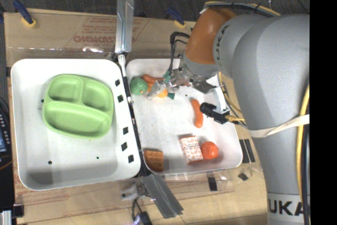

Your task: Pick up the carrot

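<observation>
Waffle (153, 158) sits at six o'clock; gripper (167, 83), at twelve in the right bin (233, 158), hovers beside the carrot (151, 80), grip unclear.

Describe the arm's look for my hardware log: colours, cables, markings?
A bulky, rounded grey arm with an orange band above the wrist. Thin black cables loop beside the band, and part of white KUKA lettering shows near the base. The pincer is small and dark.
</observation>
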Controlling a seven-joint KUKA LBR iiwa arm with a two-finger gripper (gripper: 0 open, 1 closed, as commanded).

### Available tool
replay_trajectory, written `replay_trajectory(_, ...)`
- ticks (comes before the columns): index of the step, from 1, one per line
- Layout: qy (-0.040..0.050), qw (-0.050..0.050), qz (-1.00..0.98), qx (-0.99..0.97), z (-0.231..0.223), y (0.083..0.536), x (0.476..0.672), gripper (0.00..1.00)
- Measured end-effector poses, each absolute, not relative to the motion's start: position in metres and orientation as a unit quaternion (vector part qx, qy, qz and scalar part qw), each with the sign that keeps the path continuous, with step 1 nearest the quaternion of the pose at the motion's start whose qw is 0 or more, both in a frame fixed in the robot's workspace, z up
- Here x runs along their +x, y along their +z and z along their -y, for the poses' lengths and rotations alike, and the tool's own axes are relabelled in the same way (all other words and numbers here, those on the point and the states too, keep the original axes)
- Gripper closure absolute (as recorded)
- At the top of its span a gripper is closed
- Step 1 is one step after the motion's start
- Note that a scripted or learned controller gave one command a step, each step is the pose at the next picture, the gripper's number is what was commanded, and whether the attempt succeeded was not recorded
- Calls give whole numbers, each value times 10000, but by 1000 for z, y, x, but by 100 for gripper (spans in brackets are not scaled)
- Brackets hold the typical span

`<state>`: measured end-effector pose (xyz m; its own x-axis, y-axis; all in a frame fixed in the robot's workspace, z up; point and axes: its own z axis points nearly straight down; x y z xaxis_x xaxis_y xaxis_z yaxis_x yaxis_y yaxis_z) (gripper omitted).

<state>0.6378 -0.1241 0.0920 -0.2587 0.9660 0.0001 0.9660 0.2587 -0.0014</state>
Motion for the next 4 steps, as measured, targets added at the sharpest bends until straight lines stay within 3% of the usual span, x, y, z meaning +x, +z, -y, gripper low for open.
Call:
replay_trajectory(1, 9, 20, 8544, -5197, 107, 91, 637, 0)
replay_trajectory(2, 12, 20, 8553, -5181, 108, 102, 638, 100)
replay_trajectory(3, -4, -9, 8334, -5527, 35, 231, 657, 100)
replay_trajectory(4, 6, -2, 7196, -6943, 72, 295, 657, 100)
